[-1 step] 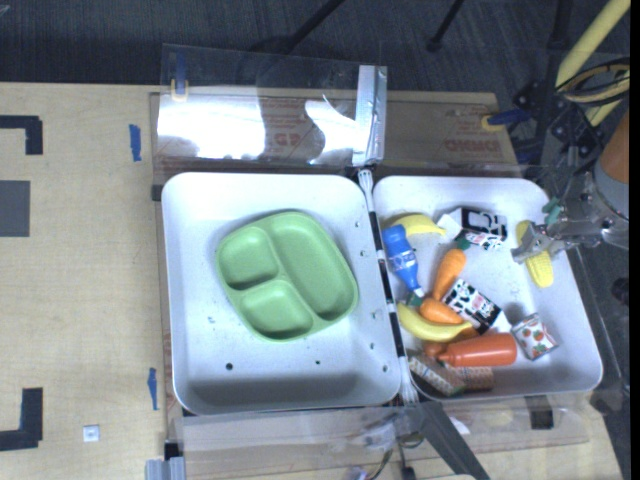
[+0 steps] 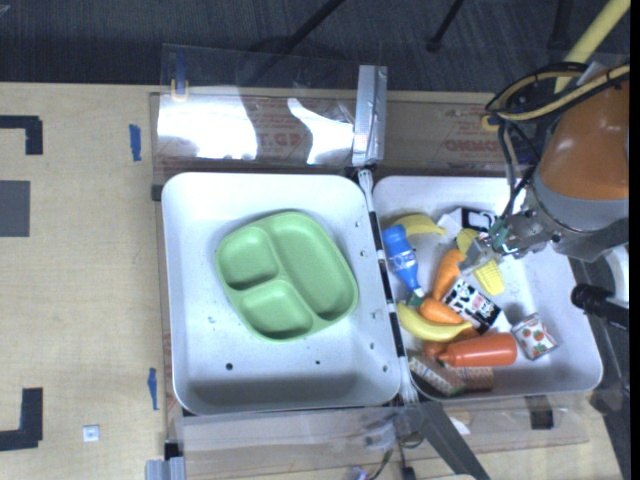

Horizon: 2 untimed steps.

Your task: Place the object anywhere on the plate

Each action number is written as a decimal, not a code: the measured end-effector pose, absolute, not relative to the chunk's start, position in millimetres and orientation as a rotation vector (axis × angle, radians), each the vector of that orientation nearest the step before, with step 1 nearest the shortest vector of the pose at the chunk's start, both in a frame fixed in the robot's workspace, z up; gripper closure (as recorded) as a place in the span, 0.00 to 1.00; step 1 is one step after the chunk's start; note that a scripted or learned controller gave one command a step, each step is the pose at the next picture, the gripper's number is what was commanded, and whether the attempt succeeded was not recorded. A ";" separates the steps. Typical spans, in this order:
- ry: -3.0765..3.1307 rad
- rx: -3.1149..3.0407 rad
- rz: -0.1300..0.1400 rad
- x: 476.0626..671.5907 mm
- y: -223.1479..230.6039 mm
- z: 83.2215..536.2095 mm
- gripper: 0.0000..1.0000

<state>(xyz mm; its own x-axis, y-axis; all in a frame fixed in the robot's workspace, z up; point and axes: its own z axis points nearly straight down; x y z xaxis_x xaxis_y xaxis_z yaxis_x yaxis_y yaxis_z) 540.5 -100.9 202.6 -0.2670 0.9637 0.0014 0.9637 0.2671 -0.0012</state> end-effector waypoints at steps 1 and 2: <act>-2.472 -1.942 -0.002 593.6 -15.9 184.5 1.00; -2.472 -1.942 -0.002 593.7 -16.0 184.6 0.00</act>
